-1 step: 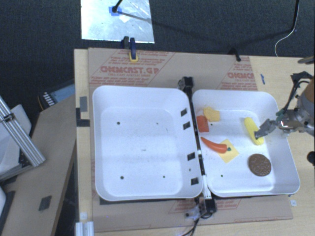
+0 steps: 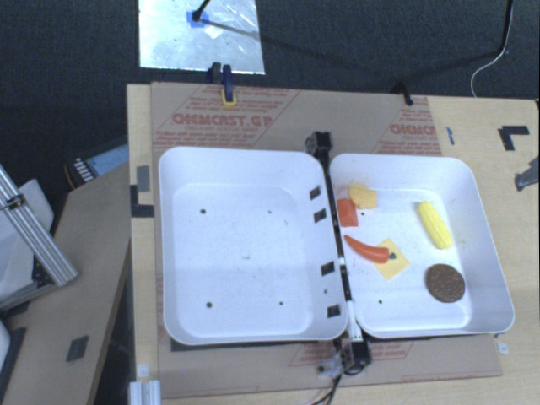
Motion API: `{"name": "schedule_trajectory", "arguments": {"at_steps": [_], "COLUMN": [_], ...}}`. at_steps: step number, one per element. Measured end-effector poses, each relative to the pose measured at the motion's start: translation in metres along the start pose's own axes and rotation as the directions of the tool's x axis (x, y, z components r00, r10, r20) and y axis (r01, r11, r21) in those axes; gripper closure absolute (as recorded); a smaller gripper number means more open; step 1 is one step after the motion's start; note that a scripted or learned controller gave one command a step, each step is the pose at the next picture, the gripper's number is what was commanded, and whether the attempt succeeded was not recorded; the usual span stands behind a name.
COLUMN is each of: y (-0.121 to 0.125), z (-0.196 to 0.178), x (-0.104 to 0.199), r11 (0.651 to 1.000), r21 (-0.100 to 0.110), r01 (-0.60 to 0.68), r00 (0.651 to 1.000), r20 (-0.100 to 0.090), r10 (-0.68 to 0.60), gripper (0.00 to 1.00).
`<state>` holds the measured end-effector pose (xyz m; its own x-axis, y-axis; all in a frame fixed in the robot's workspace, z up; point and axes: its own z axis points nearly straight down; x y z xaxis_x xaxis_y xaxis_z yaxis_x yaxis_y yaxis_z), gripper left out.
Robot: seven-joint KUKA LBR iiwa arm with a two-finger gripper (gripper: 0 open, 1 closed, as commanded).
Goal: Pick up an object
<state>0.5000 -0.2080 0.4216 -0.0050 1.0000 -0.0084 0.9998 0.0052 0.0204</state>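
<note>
The corn (image 2: 434, 224) lies loose near the bin wall (image 2: 485, 218), so a grab could slip; the gripper (image 2: 527, 175) state I cannot tell.

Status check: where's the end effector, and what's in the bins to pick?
End effector at right edge, outside the bins. Right bin holds corn cob, red chili pepper, brown round patty, cheese pieces. Nothing grasped; nothing blocking them.

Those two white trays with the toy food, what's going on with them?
Nothing is being handled at this moment. The right bin holds a corn cob, a red chili pepper, a yellow cheese slice, a brown round patty, an orange-red block and a small yellow piece. A grey part of the arm shows at the right edge.
</note>
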Motion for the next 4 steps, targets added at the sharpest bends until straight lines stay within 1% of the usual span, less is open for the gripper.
{"name": "schedule_trajectory", "arguments": {"at_steps": [1,2,3,4], "y": [0.059,0.156,0.135,0.171], "z": [0.043,0.059,0.004,-0.029], "x": [0.002,0.003,0.001,0.001], "r11": [1.0,1.0,1.0,1.0], "r21": [0.017,0.013,0.014,0.012], "r01": [0.003,0.004,-0.002,0.002], "r00": [1.0,1.0,1.0,1.0], "r20": [-0.007,-0.005,-0.006,-0.005], "r10": [-0.003,-0.004,0.002,-0.002], "gripper": [0.0,0.0,0.0,0.0]}}
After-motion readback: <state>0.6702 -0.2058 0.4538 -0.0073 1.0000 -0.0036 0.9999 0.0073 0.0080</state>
